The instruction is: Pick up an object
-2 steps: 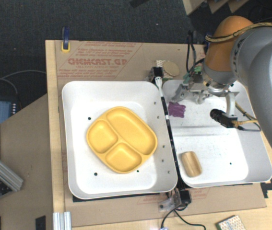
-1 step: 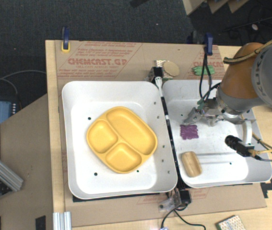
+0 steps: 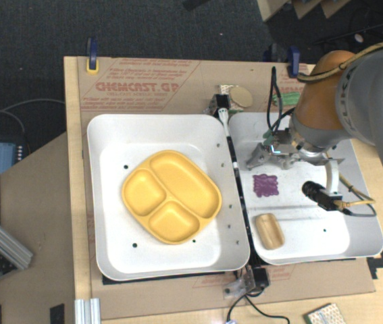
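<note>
My gripper (image 3: 264, 155) hangs over the upper left part of the right bin (image 3: 360, 238), and its fingers look open with nothing between them. A small purple bunch-shaped object (image 3: 266, 185) lies flat on the bin floor just below the gripper, apart from it. Further toward the front edge rests a tan rounded block (image 3: 269, 230). In the left bin (image 3: 103, 181) sits a yellow divided plate (image 3: 171, 195) with three compartments, turned at a slant.
The grey and orange arm (image 3: 326, 106) reaches in over the right bin's back right corner. The rim between the two bins (image 3: 237, 181) runs just left of the gripper. Small fixtures (image 3: 226, 101) stand behind the bins on the bench.
</note>
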Robot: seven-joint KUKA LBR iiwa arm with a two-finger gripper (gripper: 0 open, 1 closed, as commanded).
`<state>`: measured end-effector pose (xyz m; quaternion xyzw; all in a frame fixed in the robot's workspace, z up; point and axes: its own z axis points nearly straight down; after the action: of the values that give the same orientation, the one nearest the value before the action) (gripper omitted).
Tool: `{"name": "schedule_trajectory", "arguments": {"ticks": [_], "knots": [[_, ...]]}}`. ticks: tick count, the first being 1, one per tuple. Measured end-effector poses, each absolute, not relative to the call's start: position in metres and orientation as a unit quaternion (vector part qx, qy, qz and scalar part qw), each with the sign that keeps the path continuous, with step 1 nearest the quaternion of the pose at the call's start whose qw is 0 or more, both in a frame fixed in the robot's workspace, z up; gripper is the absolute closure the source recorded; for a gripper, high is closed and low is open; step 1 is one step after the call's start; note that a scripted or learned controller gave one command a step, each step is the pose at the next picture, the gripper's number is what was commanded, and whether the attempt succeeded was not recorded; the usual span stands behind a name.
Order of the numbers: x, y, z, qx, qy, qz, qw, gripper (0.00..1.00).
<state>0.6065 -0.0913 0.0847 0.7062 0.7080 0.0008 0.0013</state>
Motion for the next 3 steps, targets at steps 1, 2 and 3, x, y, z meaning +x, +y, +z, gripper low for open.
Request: {"name": "schedule_trajectory", "arguments": {"ticks": [1,2,3], "knots": [[0.528,-0.116,0.084,0.708,0.706,-0.0020,-0.004,0.00],[0.530,-0.090,0.084,0.706,0.708,-0.0003,-0.002,0.00],[0.531,-0.092,0.095,0.708,0.706,0.0004,0.001,1.00]]}}
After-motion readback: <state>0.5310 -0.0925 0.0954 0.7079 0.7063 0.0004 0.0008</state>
